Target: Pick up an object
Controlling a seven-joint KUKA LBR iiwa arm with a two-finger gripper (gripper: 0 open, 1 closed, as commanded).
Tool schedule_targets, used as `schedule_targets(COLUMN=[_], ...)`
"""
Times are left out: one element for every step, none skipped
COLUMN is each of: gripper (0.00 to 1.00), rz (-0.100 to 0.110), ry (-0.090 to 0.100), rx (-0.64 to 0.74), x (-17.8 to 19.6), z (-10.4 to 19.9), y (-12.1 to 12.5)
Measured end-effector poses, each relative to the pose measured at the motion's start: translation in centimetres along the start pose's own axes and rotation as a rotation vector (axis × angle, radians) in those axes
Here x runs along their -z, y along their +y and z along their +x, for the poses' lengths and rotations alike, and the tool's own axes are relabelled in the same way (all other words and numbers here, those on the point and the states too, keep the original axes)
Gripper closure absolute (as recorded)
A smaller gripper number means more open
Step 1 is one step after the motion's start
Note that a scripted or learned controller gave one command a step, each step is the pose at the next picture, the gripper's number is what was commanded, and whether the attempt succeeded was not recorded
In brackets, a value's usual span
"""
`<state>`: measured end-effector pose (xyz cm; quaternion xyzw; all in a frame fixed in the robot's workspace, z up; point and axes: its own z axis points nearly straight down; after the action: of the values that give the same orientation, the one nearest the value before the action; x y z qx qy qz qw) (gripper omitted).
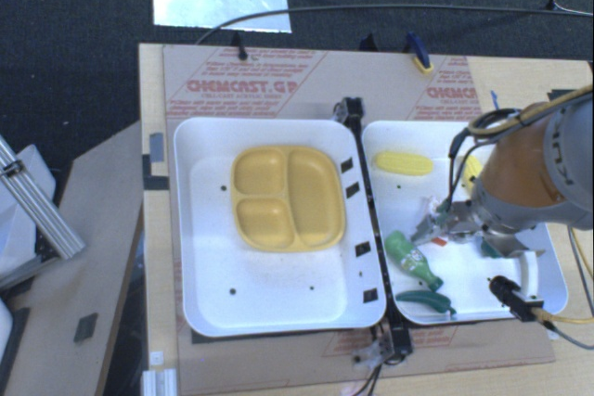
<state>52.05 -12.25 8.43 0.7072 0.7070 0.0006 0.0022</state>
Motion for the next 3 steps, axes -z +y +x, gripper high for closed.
schedule_targets(gripper=[1.0,1.0,1.0], rz=[-0.001,-0.003,-0.004], ry=[0.003,0.001,0.001], rx=[0.002,0.004,0.006], x=[1.2,7.6,13.8], z=[0.1,-0.2,0.4], y=[0.1,0.5,0.5])
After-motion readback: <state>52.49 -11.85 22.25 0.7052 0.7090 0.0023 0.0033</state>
